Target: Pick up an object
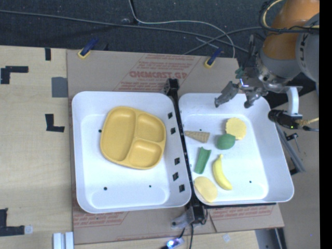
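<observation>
Hovering over the back rim of the right bin (280, 154), your gripper (234, 98) has its fingers spread and empty (ready to descend, I judge). The candidates lie below: green ball (225, 141), banana (222, 173), ice-cream cone (198, 136).

Glossy yellow plastic tray (133, 137), smooth white bins (85, 154), matt cardboard (155, 71)

Bins (88, 139): white, w/ small black dots. Plate (133, 137): yellow. Cone (197, 136): tan. Ball (225, 141): green. Disc (236, 128): yellow. Stick (202, 160): green. Banana (222, 173): yellow. Lump (206, 189): pale yellow. Cardboard (150, 71): brown, red print. Clips (88, 47): blue/yellow. Desk (26, 154): light wood, black marks. Arm (288, 19): grey, orange band.
</observation>
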You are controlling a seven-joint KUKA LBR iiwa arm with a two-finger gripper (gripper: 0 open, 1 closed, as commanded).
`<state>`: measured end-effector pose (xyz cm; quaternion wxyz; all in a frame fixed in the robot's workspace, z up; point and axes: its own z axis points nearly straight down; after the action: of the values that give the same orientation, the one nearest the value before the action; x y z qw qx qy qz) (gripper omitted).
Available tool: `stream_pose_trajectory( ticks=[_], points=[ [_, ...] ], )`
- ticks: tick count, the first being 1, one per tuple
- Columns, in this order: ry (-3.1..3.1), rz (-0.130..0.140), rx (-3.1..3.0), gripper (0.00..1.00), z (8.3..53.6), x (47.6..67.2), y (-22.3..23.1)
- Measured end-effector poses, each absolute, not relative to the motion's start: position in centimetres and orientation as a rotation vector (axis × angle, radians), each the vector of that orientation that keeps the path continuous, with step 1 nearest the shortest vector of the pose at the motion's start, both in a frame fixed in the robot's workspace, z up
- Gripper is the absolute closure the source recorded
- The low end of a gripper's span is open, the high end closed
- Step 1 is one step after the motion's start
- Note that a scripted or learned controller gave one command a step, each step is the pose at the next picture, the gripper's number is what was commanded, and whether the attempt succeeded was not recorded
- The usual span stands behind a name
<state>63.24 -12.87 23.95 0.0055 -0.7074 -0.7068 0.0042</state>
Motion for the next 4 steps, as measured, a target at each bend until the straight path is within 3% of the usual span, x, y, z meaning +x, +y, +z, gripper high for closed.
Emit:
stream_pose_trajectory(
  ticks=[1,4],
  points=[
    [-2.223,0.002,-2.219,0.00,24.6,63.5,-12.8],
    [-2.224,0.004,-2.219,0.00,8.5,62.8,-11.0]
  ],
)
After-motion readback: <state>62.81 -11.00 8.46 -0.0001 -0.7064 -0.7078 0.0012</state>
